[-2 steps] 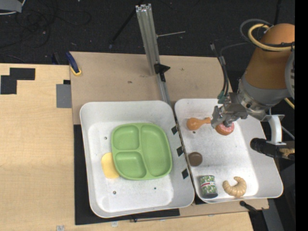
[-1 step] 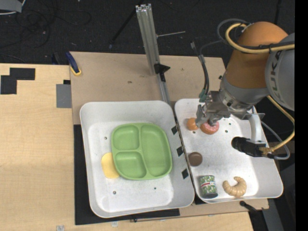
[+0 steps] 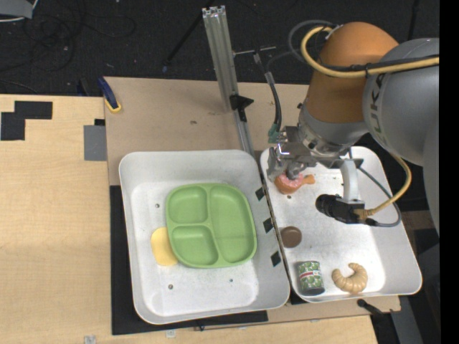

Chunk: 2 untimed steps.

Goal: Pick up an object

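My gripper (image 3: 289,172) hangs over the upper left part of the right bin (image 3: 387,278), right above a pink and orange toy (image 3: 292,183) that lies on the bin floor. The fingers reach down to the toy, and the view does not show whether they hold it. Further down in the same bin lie a brown round piece (image 3: 290,236), a small green can (image 3: 310,276) and a tan croissant-shaped toy (image 3: 351,277).
The left bin (image 3: 143,170) holds a green divided plate (image 3: 211,224) with a yellow object (image 3: 163,247) tucked against its left edge. A metal post (image 3: 222,56) rises behind the bins. A black cable part (image 3: 338,208) hangs from the arm over the right bin.
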Each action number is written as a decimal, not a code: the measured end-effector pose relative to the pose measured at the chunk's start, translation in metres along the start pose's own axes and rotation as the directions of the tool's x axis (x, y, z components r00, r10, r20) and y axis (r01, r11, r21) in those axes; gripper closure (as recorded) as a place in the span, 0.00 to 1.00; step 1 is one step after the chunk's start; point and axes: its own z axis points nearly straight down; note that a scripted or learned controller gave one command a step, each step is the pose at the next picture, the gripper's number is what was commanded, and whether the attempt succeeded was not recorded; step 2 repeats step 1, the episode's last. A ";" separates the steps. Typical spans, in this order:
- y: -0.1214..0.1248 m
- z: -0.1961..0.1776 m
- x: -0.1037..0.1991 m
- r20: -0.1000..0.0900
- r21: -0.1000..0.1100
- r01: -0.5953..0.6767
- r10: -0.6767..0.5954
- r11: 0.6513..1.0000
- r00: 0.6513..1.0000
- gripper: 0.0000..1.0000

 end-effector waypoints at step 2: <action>0.017 0.028 0.046 0.000 0.002 0.000 0.000 1.000 1.000 1.00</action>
